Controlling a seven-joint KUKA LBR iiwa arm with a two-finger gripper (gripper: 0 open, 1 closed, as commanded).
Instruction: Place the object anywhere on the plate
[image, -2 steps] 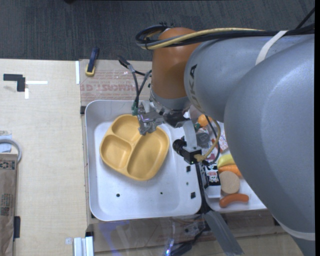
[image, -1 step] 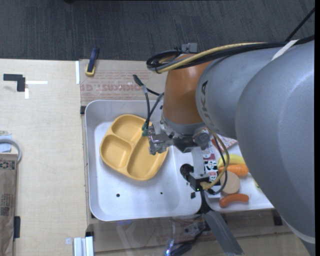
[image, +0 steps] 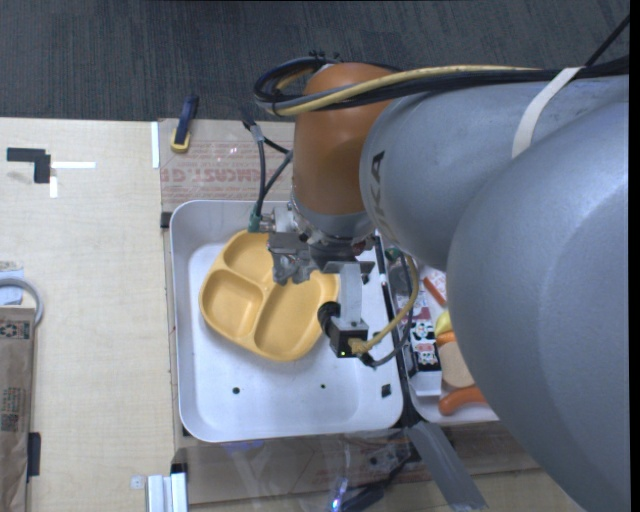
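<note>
A yellow plate (image: 262, 300) with three compartments lies in the upper left part of the left white bin (image: 270, 405). My gripper (image: 290, 265) hangs over the plate's upper right compartment, close to or touching its surface. The wrist and its orange band cover the gripper's upper part from above. I cannot make out any object at the gripper.
The big grey arm covers most of the right bin (image: 430, 408). Along its left edge I see an orange item (image: 462, 400), a yellow piece (image: 441, 322) and a white printed pack (image: 424, 348). A yellow-handled clamp (image: 182, 128) sits at the bench's far edge.
</note>
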